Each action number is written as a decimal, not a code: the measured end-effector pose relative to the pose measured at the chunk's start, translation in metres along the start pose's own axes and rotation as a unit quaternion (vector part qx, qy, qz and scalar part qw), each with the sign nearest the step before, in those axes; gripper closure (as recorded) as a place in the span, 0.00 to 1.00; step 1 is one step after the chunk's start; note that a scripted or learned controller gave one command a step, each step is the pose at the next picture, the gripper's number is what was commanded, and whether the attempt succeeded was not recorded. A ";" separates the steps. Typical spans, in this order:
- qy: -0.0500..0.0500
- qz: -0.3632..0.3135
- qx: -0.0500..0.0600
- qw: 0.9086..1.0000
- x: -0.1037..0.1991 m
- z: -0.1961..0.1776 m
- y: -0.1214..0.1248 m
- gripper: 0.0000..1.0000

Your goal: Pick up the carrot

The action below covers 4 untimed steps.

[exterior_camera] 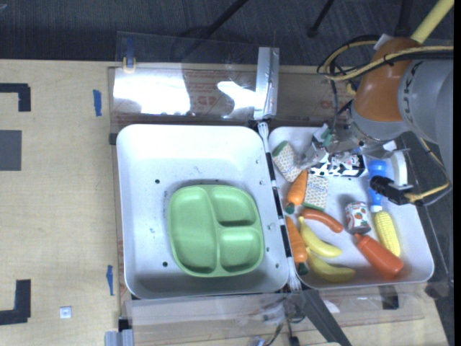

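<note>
Carrot [297, 189] lies in the right bin [425, 254], below-left of the jaws [328, 141], whose spread I cannot tell.

Grey arm [425, 92] from the right, pincer [328, 141] low.

Two shallow white plastic bins sit side by side: the left bin [137, 193] and the right bin [418, 247]. The left one holds one pale green three-compartment plate [215, 229]. The right one shows three orange toy carrots [297, 188] [297, 242] [379, 256], two yellow toy bananas [320, 242] [330, 268], one yellow corn cob [387, 231] and one red-orange sausage-shaped toy [322, 219].
</note>
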<state>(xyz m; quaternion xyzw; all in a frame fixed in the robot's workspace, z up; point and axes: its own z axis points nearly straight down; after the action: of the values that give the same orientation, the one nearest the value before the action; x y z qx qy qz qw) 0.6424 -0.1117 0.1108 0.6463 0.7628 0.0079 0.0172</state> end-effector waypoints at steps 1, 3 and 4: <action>0.000 -0.100 -0.006 0.995 -0.065 0.002 -0.048 0.00; 0.011 -0.342 0.010 0.940 0.025 0.019 -0.119 0.00; 0.015 -0.383 0.013 0.924 0.012 -0.007 -0.163 0.00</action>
<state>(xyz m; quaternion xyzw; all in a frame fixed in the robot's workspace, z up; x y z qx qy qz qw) 0.4797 -0.1267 0.1121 0.3053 0.9523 0.0006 -0.0009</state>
